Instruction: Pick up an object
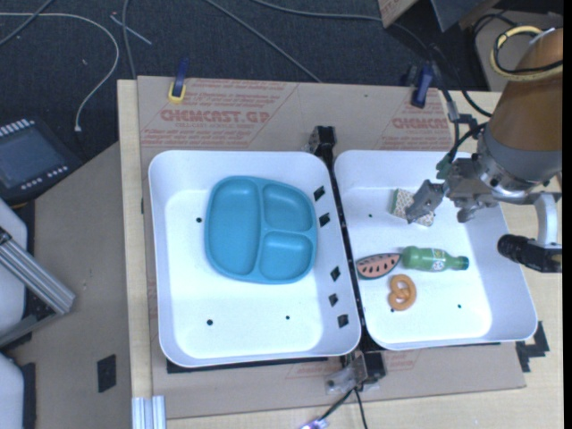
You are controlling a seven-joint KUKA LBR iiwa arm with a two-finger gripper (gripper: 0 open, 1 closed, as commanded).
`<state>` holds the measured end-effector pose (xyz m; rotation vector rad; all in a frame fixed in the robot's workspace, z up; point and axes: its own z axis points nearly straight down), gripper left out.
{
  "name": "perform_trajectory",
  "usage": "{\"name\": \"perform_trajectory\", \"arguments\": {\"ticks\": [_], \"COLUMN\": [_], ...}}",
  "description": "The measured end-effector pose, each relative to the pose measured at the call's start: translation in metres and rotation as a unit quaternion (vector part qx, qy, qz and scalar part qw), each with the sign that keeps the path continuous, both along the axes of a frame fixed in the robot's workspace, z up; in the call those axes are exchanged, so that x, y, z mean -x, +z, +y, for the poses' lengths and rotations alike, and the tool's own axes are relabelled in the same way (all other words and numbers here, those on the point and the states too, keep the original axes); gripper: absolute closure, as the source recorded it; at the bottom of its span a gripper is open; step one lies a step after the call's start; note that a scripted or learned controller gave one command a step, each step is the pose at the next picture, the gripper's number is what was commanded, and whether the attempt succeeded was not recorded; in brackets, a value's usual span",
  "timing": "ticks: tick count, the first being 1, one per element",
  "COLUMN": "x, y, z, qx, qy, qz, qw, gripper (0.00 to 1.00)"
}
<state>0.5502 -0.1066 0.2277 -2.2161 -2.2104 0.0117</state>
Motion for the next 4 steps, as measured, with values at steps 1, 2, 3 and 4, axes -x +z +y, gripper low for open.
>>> {"name": "perform_trajectory", "arguments": {"ticks": [1, 2, 3, 4], "x": [-0.002, -0.006, -0.008, -0.008], "y": [0.006, -0.048, -0.104, -0.145], "z": [0.000, 0.010, 0.001, 0.002], "qx": [0.0007, 0.0001, 0.0004, 0.0003], "qy": [0.001, 0.001, 0.001, 0.001], "qz": [-0.006, -0.003, -0.003, -0.004], "qw": [1.0000, 1.0000, 1.0000, 1.0000], "gripper": [0.00, 0.00, 0.00, 0.00]}}
